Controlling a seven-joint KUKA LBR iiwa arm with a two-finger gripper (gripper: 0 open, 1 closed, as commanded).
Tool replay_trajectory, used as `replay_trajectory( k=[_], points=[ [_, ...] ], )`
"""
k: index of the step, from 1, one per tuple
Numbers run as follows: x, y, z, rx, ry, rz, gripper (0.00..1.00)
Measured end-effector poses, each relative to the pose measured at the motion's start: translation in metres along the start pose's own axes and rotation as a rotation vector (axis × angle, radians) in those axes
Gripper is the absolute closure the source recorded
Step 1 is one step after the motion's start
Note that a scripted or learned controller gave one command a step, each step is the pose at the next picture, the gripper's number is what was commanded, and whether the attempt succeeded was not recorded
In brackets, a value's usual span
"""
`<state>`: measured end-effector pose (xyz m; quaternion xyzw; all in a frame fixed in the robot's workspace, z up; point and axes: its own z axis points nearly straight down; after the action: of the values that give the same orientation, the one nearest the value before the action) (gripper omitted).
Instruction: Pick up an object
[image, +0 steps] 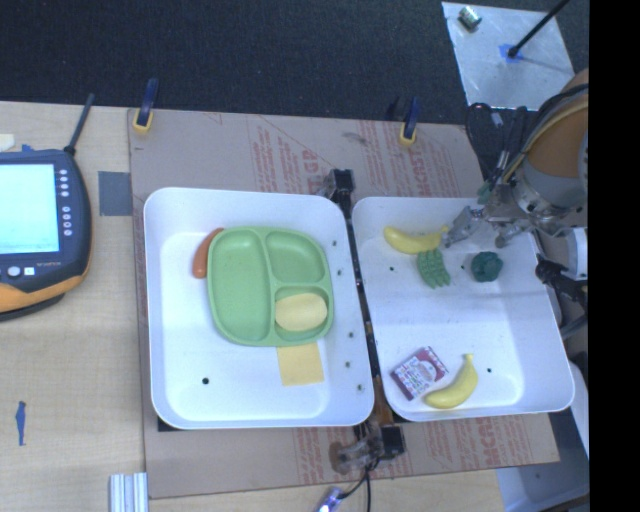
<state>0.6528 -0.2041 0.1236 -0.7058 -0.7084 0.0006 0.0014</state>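
Nearest the camera, at the near edge of the right bin (540, 330), a yellow banana (453, 385) lies with its curve running from near-left up to far-right, and a small red and white packet (419, 371) rests touching its left end. Farther back in that bin, a second banana (412, 239) lies with its long axis roughly left to right, close to the far-left corner. A green ridged toy (433, 268) sits just beside its right end, and a dark green round lump (486, 266) lies to the right of that, apart from it.

The gripper (478, 221) hangs over the far part of the right bin, reaching in from the right. Its tips are too small and cluttered to read, so I cannot tell whether it is spread or pressed together, and nothing can be seen pinched in it.

No object is lifted yet. The second banana lies just to the left of the gripper, with the ridged toy and the dark lump slightly nearer the camera than the tool. Of these the dark lump looks the closest, so a short drop toward the near side would likely reach it.

The left bin (175, 300) holds a green divided tray (250, 290) with a pale yellow oval (301, 311) in one compartment, a yellow square (301, 364) by the tray's near edge, and an orange piece (203, 255) at its left.
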Motion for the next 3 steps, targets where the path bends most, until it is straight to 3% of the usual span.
replay_trajectory(
  k=[1, 2, 3],
  points=[
    [0.061, -0.007, -0.002, 0.001, -0.001, -0.002, 0.00],
    [0.069, -0.019, 0.032, 0.002, -0.001, 0.000, 0.00],
    [0.068, -0.019, 0.021, 0.003, -0.002, -0.001, 1.00]
  ],
)
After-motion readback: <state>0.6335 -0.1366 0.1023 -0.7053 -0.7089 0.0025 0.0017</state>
